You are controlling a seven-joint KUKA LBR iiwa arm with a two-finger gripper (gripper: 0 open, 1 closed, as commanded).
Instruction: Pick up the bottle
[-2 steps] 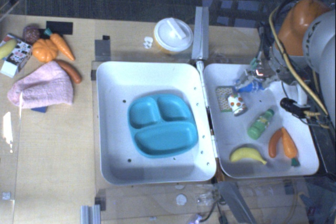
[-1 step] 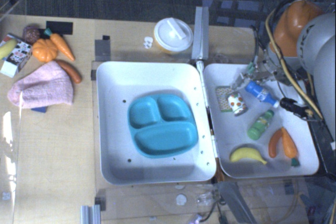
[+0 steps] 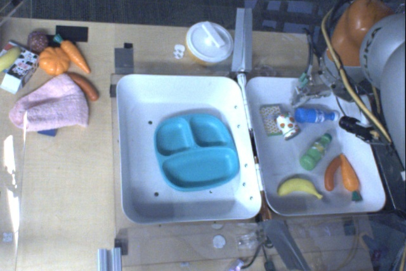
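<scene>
You have no readable writing to go by: the blue bottle (image 3: 314, 115) carries no label you can make out, and the small patterned packet (image 3: 271, 118) and the printed card (image 3: 21, 65) at the far left of the counter (image 3: 63, 187) are too blurred to read. The blue bottle lies on its side in the upper part of the right bin (image 3: 374, 200), cap pointing right, with a red-and-white spotted piece (image 3: 288, 127) just beside its left end. The claw (image 3: 309, 89) hangs just above and to the left of that bottle, close to the bin's back rim; you cannot tell from here whether it is released or clenched, and nothing shows between its tips. A green bottle (image 3: 316, 152) lies tilted below the blue one, apart from it, with open white floor between them. Lower still, a banana (image 3: 300, 187) sits near the front edge and an orange carrot (image 3: 342, 174) near the right wall. The left bin (image 3: 133, 136) holds a blue divided tray (image 3: 198, 150) in its middle, with bare floor all round it. On the counter behind the bins stands a white-lidded tub (image 3: 209, 42); at the left lie a pink cloth (image 3: 51, 106), a small pumpkin (image 3: 53, 60) and two more carrots (image 3: 76, 55).
</scene>
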